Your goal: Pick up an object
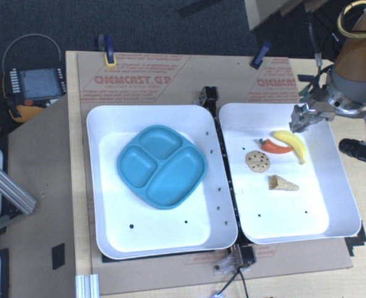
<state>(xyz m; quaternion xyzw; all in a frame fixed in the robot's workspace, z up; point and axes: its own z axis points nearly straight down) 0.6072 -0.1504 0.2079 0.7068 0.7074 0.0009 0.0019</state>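
Blue divided plate (162, 165) in left bin (108, 228) mid-counter, right bin (332, 222) toward the counter's right edge holding banana (292, 143), orange carrot-like piece (276, 146), cookie (257, 161), wedge (283, 183), pincer (300, 120) just above the banana's end, finger state unreadable

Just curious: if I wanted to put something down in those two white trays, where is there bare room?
Left bin: bare floor in front of the blue plate. Right bin: the near half is bare, below the wedge. Crowded: the far half, where banana, orange piece and cookie cluster under the pincer.
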